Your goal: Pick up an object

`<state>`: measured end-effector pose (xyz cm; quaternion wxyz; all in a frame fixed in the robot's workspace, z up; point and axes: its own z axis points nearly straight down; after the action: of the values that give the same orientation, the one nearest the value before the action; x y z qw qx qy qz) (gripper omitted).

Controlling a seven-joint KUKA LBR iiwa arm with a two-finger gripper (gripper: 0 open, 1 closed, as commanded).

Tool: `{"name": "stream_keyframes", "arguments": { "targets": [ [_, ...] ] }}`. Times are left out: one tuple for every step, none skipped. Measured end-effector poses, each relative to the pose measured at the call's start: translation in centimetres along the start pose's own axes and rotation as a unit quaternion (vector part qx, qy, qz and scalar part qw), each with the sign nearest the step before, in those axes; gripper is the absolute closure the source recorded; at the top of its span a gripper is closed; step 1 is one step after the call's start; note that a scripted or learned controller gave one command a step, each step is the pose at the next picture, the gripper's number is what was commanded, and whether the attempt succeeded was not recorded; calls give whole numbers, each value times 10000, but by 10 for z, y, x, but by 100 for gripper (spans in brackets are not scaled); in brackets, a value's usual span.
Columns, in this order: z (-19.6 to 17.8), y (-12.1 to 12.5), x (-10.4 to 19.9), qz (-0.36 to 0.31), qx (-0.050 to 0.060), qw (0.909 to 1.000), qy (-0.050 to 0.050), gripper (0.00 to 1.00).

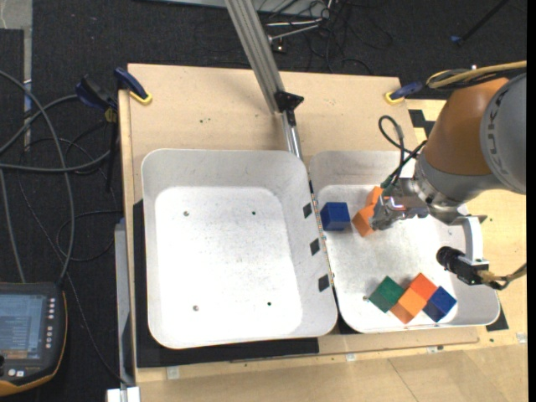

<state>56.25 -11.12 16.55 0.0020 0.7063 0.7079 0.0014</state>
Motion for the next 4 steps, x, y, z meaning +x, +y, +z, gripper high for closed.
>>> {"name": "stream_keyframes", "arguments": {
  "targets": [
    [-54,12,2,-7,-11,10000,-4,100],
    [-72,13,2,-4,7,10000,-1,100],
    [-61,5,53,-25,28,10000,11,100],
    [-58,4,114,-34,28,10000,15,100]
  ]
}}
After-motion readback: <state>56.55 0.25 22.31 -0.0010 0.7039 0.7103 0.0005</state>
